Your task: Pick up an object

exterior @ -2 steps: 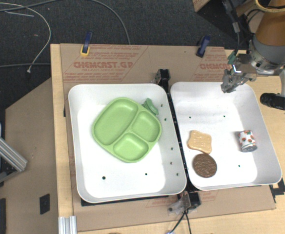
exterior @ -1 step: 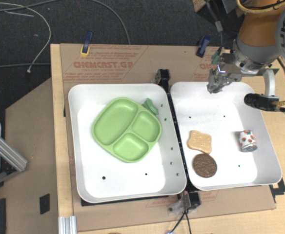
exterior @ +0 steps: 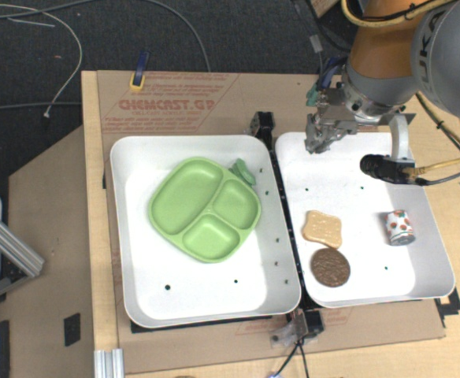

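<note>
My gripper (exterior: 318, 142): over the far left corner of the right white bin (exterior: 427, 278); grip state cannot be told. Right bin contents: tan toast-shaped slice (exterior: 322, 227) near the left wall; round brown cookie-like disc (exterior: 330, 267) just beside it; small red-and-white can (exterior: 400, 227), well apart. Left white bin (exterior: 135, 290): green sectioned plastic plate (exterior: 205, 209).

toast slice (exterior: 322, 228), brown cookie (exterior: 330, 267), small can (exterior: 400, 227) in right bin, green tray (exterior: 205, 209) in left bin
</note>
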You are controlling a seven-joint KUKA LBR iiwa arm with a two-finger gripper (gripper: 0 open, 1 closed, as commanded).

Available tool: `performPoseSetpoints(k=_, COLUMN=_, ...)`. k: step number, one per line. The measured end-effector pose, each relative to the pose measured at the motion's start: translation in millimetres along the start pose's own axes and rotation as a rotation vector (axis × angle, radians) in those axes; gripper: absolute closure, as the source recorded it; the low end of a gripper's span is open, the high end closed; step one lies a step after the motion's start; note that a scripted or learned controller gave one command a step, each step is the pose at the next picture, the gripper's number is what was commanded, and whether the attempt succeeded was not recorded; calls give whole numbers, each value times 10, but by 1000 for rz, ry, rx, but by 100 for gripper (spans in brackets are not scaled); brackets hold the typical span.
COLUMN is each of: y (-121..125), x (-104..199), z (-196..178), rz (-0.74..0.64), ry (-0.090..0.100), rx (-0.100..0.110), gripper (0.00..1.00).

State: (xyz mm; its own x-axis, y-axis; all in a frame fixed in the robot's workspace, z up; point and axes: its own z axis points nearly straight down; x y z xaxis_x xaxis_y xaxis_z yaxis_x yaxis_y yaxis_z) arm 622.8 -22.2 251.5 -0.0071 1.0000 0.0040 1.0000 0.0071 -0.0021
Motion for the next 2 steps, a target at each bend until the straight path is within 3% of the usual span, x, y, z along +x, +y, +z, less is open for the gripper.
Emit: performPoseSetpoints(k=2, y=-33, x=1040, z=175, rz=2, ry=-2, rx=-3, gripper=100)
